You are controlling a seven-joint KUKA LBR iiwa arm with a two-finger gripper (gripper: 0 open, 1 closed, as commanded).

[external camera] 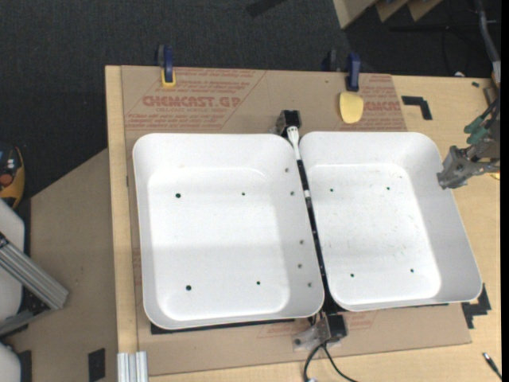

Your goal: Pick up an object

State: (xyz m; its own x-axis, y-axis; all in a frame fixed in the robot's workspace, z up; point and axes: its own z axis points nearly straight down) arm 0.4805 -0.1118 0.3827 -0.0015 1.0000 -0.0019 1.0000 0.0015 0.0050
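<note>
Two shallow white bins lie side by side on a brown board: the left bin (151, 213) and the right bin (429, 221). Their white floors show just small dark dots and specks. My gripper (455, 172) hangs at the right bin's far right rim, at the right edge of the view, small and partly cut off. I see no object in it. A small yellow piece (351, 107) rests on the board just behind the right bin.
Two blue clamps (166, 57) (353, 68) hold the board's far edge. A black bracket (289, 122) sits at the far end of the seam between the bins, and a cable fitting (328, 329) at its near end. A metal rail (32, 273) lies at the left.
</note>
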